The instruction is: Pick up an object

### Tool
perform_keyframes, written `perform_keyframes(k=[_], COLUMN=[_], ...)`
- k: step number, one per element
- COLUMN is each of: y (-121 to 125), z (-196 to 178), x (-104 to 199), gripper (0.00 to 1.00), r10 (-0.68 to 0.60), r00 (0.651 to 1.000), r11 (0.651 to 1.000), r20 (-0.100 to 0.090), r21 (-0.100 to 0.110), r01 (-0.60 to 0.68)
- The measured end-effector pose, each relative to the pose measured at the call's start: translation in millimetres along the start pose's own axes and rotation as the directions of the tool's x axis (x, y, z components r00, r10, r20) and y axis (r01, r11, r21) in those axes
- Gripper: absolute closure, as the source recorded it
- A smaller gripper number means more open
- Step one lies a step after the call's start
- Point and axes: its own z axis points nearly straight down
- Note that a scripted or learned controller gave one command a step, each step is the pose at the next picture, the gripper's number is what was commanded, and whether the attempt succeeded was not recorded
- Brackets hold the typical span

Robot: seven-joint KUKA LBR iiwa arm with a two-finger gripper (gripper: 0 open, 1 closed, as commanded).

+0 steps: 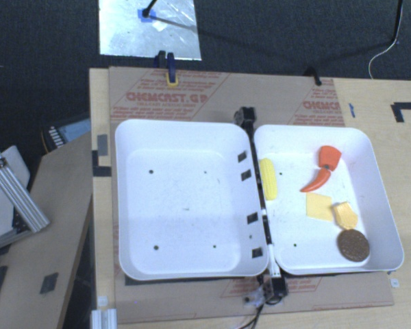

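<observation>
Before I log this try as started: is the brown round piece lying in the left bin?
No, the brown round piece lies in the right bin, near its front right corner.

Left bin [185, 204], right bin [294, 204] holding toy corn [268, 178]

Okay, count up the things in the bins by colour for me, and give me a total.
Yellow: 3, the corn cob, the flat pale yellow piece and the small yellow chunk
Orange: 1, the curved orange piece
Brown: 1, the round brown disc
Total: 5, all in the right bin
</observation>
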Motion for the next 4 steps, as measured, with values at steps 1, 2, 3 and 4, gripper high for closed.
perform_keyframes(k=[1, 2, 3, 4], y=[0, 0, 1, 1], z=[-12, -11, -23, -34], x=[1, 1, 1, 2], gripper=[1.00, 0.00, 1.00, 1.00], r10=[-0.005, -0.005, -0.010, -0.015], r00=[1.000, 1.000, 1.000, 1.000], r11=[1.000, 1.000, 1.000, 1.000], r20=[0.002, 0.002, 0.004, 0.005], r21=[-0.004, -0.003, -0.006, -0.009], r01=[0.005, 0.005, 0.010, 0.015])
